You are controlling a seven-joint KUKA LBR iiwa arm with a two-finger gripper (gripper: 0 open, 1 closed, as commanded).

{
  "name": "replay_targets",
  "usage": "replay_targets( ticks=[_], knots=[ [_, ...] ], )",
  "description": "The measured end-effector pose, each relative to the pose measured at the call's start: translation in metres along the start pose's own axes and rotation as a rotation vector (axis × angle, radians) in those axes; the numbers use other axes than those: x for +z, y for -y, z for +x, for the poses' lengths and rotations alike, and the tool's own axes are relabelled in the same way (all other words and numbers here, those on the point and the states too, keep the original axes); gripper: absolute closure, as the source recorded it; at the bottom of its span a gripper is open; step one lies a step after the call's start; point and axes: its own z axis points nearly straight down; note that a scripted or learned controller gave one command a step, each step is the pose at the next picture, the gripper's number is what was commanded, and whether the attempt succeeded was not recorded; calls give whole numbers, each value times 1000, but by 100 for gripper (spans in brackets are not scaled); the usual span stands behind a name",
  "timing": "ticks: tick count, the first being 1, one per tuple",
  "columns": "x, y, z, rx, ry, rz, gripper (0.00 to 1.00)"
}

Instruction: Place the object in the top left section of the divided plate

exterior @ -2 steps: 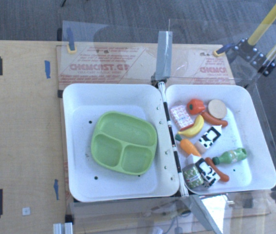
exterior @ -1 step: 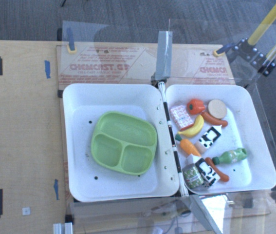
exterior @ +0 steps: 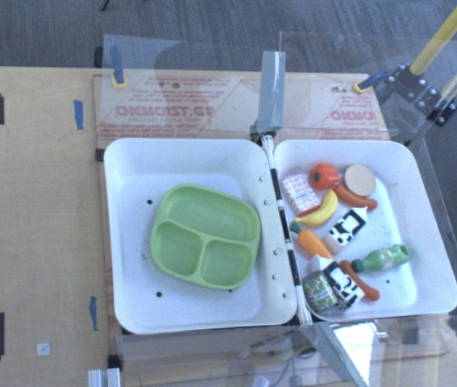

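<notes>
A green divided plate [exterior: 204, 236] lies flat in the left bin [exterior: 119, 216], slightly toward 6 o'clock of the bin's middle. Its long section runs across the 12 o'clock side. Two smaller sections sit side by side along the 6 o'clock side, one at about 8 o'clock and one at about 5 o'clock. All three sections are bare.

The toy foods are all in the right bin [exterior: 429, 216], well apart from the plate and past the two bins' joined walls. A red tomato [exterior: 323, 176] sits toward 12 o'clock of that bin, with a round tan disc [exterior: 360, 180] just beside it at 3 o'clock. A pink-and-white packet [exterior: 299, 190] lies at 10 o'clock, touching a yellow banana [exterior: 318, 210]. A red sausage [exterior: 355, 198] lies under the disc. A black-and-white marked card [exterior: 346, 226] is near the bin's middle, and an orange carrot [exterior: 315, 244] lies at its 8 o'clock. A green bottle [exterior: 383, 258] lies on its side toward 5 o'clock. More items crowd the 7 o'clock corner, too tangled to tell apart.
</notes>
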Motion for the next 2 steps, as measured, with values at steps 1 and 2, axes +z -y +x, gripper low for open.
replay_targets(
  ticks=[1,2],
  knots=[
    [123,4,-22,37,1,4,100],
    [176,4,-22,38,1,5,100]
  ],
)
